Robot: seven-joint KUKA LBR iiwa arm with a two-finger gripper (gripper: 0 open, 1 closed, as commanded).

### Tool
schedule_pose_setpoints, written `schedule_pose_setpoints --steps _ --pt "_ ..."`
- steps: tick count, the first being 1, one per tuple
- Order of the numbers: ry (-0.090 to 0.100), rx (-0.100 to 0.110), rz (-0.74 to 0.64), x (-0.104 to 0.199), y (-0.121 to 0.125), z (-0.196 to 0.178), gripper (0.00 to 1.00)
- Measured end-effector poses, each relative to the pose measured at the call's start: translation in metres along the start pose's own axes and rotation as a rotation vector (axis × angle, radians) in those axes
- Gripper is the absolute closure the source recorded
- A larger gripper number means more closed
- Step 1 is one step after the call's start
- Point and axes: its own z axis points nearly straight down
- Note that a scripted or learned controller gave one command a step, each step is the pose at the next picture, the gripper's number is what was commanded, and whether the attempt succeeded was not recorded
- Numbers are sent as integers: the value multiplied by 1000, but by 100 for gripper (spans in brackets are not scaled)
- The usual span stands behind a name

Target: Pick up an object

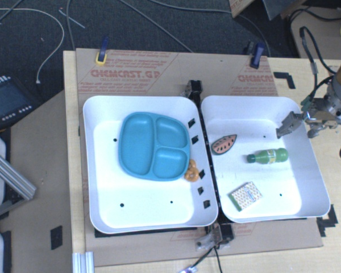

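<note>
Two shallow white bins sit side by side on a cardboard-covered bench. The left bin (102, 203) holds a blue divided plate (153, 147) lying flat toward its far half, with three compartments facing up. Just off the plate's near right corner, touching or nearly touching its rim, lies a small orange-brown item (191, 172), too small to identify, close against the bin's right wall. The right bin (312, 192) holds three loose objects, all apart from one another. A watermelon-slice toy (224, 144), pink with a green edge, lies near the bin's left wall. To its right, around the middle of the bin, a green bottle (268, 156) lies on its side with its dark cap pointing left. Nearer the camera, a small flat packet (245, 195) with a green and white pattern rests tilted on the bin floor. The gripper (298, 125) hangs over the far right part of the right bin, reaching in from the right edge; its two grey fingers stand apart with nothing between them. It sits beyond and to the right of the bottle, clear of all three objects.
</note>
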Motion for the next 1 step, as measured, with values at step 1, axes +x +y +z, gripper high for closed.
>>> schedule_pose_setpoints --steps 1 --pt "3 5 0 9 -3 47 0"
